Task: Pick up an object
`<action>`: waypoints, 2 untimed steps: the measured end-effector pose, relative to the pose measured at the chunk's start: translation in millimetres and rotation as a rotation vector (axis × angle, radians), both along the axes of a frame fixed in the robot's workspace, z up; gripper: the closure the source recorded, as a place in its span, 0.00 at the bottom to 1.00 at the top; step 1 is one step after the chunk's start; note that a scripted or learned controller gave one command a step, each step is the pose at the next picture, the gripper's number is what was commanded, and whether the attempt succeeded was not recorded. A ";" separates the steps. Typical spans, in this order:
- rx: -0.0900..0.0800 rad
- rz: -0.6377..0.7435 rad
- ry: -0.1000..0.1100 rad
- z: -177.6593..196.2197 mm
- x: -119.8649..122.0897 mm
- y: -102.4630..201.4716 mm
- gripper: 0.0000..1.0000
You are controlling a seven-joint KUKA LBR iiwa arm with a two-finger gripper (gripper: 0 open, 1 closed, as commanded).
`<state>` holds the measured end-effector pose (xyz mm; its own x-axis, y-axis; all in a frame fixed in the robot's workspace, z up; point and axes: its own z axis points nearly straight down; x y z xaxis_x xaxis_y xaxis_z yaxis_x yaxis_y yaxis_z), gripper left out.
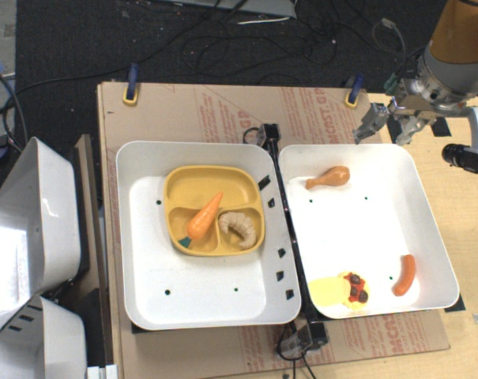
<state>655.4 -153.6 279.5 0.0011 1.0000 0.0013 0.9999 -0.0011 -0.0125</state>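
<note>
Gripper [389,123] is seen hovering past the far right corner of the right bin [381,235], outside its rim, below the grey wrist and orange band of the arm [456,46]. Fingers appear parted, roughly half spread, with nothing between them; the exact gap is hard to read at this slant. No object is held. Candidates relative to the right bin: a drumstick [329,178] lies inside near the far wall, closest to the gripper; a sausage [404,275] lies inside near the right wall toward the near edge; a flat yellow piece with dark berries [339,289] sits at the near wall, apparently riding up onto the rim. To the left of the right bin, touching along the shared edge, the left bin [144,290] is seen bearing a yellow divided plate [175,188] with a carrot [205,216] and a shrimp [239,228] in its compartments. Pick is judged not yet started. Risks: the drumstick is rounded and may be squeezed out sideways if closed on off-centre; a descent near the far wall may clip the rim; the sausage may roll against the right wall; the flat yellow piece is probably too thin to be grasped; plate items may be dragged along with the plate.
</note>
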 end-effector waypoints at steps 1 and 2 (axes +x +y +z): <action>-0.002 0.002 -0.013 8.2 1.9 0.5 0.00; -0.001 0.005 -0.008 -52.3 2.9 8.6 0.00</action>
